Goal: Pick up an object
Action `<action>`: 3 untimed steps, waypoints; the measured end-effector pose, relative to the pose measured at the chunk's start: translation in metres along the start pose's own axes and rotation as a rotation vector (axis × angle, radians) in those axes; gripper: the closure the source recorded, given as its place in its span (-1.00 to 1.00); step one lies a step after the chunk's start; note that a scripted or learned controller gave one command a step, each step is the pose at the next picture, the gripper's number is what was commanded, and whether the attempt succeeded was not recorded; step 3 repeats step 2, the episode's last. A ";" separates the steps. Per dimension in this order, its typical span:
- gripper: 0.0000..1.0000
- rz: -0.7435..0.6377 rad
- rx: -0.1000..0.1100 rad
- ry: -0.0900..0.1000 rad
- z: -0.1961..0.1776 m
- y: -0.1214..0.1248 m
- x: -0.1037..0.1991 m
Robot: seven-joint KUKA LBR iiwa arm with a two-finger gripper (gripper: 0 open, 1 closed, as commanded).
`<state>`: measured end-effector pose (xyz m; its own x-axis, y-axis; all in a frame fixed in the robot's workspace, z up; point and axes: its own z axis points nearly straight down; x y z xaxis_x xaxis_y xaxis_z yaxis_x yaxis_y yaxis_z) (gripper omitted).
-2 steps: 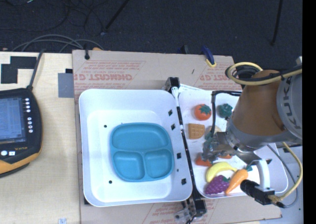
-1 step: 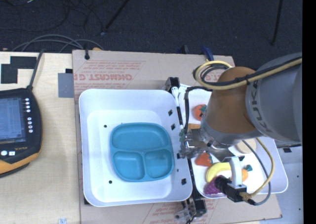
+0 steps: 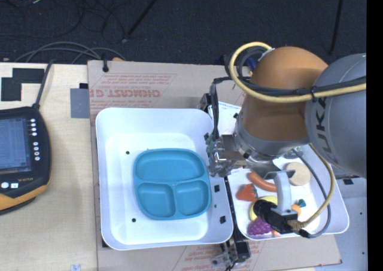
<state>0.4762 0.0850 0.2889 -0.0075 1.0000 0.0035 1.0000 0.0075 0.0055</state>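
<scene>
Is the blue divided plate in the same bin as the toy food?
No, the blue divided plate lies in the left bin, while the toy food sits in the right bin.

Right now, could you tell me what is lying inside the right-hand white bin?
The right bin holds toy food: an orange sausage, a red-orange piece, purple grapes and a pale round slice. The arm covers the bin's far half, hiding anything there.
</scene>
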 end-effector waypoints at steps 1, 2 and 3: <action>1.00 0.008 -0.007 -0.002 -0.135 0.001 -0.032; 1.00 0.004 0.008 -0.004 -0.132 0.000 0.023; 1.00 0.004 0.008 -0.004 -0.132 0.000 0.023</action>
